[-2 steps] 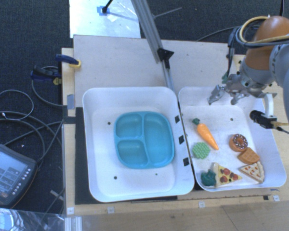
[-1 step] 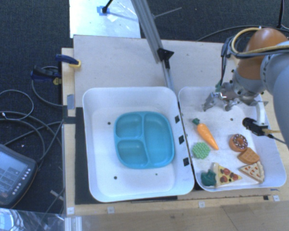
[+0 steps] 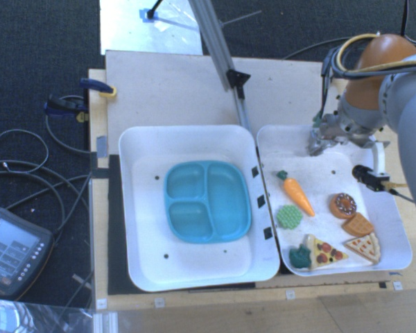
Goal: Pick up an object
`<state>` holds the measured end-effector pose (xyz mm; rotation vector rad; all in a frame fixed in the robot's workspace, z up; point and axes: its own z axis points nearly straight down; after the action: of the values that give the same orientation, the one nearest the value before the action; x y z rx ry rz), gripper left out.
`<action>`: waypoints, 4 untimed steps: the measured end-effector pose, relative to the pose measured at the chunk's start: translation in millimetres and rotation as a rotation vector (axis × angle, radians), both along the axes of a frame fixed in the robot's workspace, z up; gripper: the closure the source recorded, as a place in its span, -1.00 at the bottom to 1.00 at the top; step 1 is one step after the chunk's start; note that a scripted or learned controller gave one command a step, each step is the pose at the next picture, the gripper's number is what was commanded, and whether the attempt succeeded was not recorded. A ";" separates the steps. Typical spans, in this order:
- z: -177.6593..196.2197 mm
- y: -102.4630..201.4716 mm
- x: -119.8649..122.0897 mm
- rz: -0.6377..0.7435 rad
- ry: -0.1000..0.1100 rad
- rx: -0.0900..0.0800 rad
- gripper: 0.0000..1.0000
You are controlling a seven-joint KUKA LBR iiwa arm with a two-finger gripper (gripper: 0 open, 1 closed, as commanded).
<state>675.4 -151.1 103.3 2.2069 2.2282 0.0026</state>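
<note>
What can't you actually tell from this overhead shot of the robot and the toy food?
- End effector, camera view: small and blurred above the right bin; whether it grips anything cannot be told.
- Dark green toy beside the pizza slice: too small to identify.
- Handheld controller: its screen is too small to read.

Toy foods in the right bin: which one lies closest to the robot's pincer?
The carrot. Its green-topped end points up toward the pincer at the bin's far edge, while the donut, waffle and pizza slices lie farther down.
</note>
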 end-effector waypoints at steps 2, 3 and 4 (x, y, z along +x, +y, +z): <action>97.1 5.2 10.7 -0.001 -0.004 0.001 1.00; 119.0 5.4 12.1 -0.002 -0.001 0.002 1.00; 129.6 50.3 0.5 0.001 0.003 0.004 1.00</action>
<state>675.8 -100.8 232.8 2.2096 2.2328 0.0041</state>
